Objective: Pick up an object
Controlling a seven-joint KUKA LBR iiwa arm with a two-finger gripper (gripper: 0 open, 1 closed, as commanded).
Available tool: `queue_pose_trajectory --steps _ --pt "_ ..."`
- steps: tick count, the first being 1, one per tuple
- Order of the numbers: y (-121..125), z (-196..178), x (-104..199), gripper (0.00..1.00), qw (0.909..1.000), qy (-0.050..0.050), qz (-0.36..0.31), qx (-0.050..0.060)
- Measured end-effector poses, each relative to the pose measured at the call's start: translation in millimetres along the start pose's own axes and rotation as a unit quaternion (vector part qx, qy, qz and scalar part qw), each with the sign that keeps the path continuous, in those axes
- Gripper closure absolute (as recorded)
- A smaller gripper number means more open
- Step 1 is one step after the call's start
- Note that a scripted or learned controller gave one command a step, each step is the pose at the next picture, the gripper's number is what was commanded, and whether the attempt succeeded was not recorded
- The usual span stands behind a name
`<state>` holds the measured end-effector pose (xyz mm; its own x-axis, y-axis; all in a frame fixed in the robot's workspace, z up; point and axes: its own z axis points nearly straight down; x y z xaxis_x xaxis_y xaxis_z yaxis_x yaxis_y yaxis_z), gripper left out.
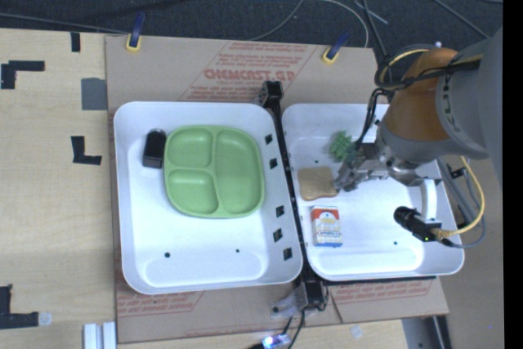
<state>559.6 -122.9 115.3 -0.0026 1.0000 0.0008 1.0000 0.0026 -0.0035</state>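
Brown cardboard (pixel 245 69) covers the bench under two white bins. At left, the left bin (pixel 139 249) holds a green divided plate (pixel 214 172) with a small black block (pixel 154 149) touching its left rim. At right, the arm (pixel 425 114) reaches into the right bin (pixel 392 257). Its gripper (pixel 350 174) is low at a tan flat piece (pixel 316 184); whether it grips is unclear. A green leafy item (pixel 341 145) lies just above, a red-and-white carton (pixel 327 226) below.

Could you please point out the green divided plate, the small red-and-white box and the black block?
green divided plate (pixel 215 172), camera view, its centre ridge.
small red-and-white box (pixel 327 226), camera view, its top face.
black block (pixel 154 149), camera view, its middle.
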Motion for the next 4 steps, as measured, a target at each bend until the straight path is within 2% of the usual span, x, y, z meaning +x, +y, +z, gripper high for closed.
queue_pose_trajectory --steps 3,4 --pt "3.2 -143.7 9.6 1.0 1.0 -0.001 0.0 -0.004" --pt "0.8 -127.3 64.6 1.0 1.0 0.0 -0.001 -0.001"
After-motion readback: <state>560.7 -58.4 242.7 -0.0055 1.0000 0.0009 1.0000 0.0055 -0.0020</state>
